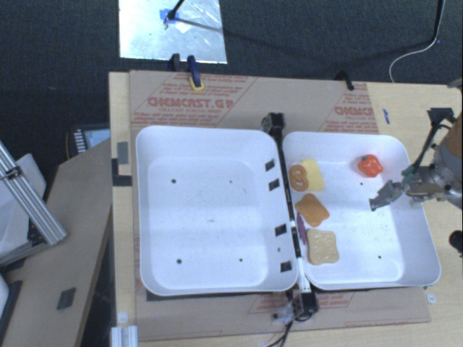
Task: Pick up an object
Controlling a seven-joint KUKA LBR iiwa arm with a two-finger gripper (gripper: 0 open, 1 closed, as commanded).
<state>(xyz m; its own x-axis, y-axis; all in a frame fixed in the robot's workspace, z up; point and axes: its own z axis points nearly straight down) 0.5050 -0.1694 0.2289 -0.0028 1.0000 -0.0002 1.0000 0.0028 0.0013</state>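
Nearest, a pale square cracker-like piece [323,246] lies by the right white bin's [416,266] inner wall, then a brown toast-shaped piece [312,209], a yellow wedge with a pretzel [306,176]. The claw [383,196] hovers mid-bin; I cannot tell its opening. A red-orange toy [370,165] sits farthest. Wall-hugging items risk a blocked grasp; open floor lies right.

A silver sheet [172,19] lies on dark floor above the cardboard [217,96]; an aluminium rail [25,194] stands left.
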